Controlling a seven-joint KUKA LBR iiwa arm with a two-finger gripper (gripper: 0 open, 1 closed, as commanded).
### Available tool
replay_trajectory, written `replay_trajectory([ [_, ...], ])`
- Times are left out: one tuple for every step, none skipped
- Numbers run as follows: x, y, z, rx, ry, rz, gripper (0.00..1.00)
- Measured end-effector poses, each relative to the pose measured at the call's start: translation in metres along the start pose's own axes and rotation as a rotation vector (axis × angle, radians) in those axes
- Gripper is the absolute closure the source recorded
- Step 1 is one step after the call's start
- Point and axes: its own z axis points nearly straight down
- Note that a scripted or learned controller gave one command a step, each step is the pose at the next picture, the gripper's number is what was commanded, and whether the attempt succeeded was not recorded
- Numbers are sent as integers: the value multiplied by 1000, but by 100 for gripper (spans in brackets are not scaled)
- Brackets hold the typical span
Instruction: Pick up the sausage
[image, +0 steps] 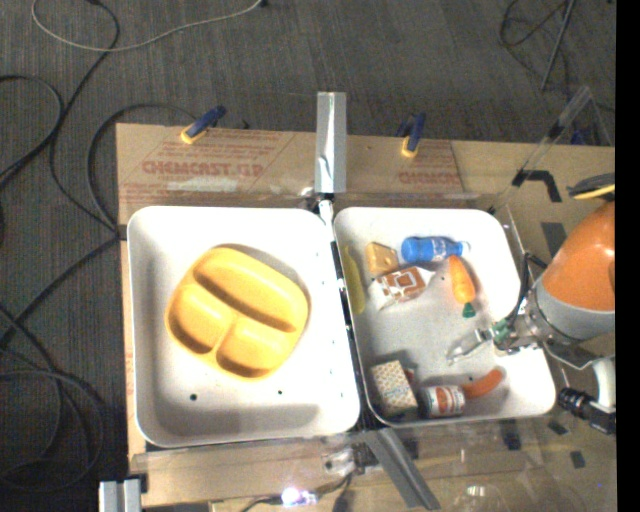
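Robotics lab — clamped cardboard (240, 165) bench, twin white bins (145, 400), loose cables (60, 120) on floor.

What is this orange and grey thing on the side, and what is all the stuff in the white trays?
That is a robot arm, seen by one camera looking down from above. Its small metal gripper hangs over the right tray. That tray has toy food: a blue bottle, a carrot, and a reddish sausage near the front, which the arm should pick up. It is not holding the sausage. The left tray holds a yellow divided plate.
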Motion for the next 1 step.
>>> replay_trajectory([
  [3, 5, 12, -10, 2, -10, 0],
])
